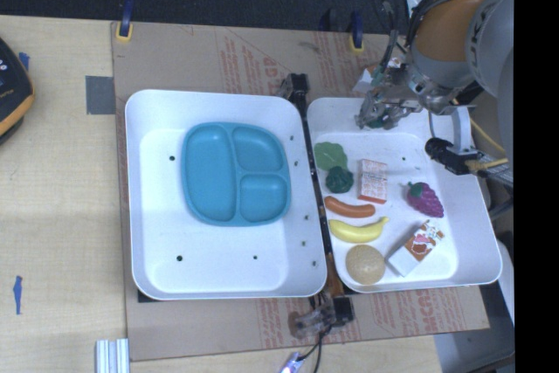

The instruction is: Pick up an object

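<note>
My jaws [384, 113] hang over right bin [476, 231] back edge; spread or pressed, cannot tell; nothing seen held. Approach step. Candidates ahead: green toy [330, 155], carton [373, 180], grapes [425, 198], sausage [349, 207], banana [357, 230]. Next: choose one, centre above, descend.

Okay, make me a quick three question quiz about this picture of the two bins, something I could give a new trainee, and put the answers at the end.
1. True or false: the blue divided plate lies in the left bin.
2. Which item lies directly below the hot dog in the camera view? A) grapes B) banana C) broccoli
3. Fill in: the gripper hangs over the ____ edge of the right bin, as the picture shows it.

Key
1. True.
2. B, the banana; the grapes lie further right and the broccoli above.
3. Top (far) edge, apart from all the food.
</note>
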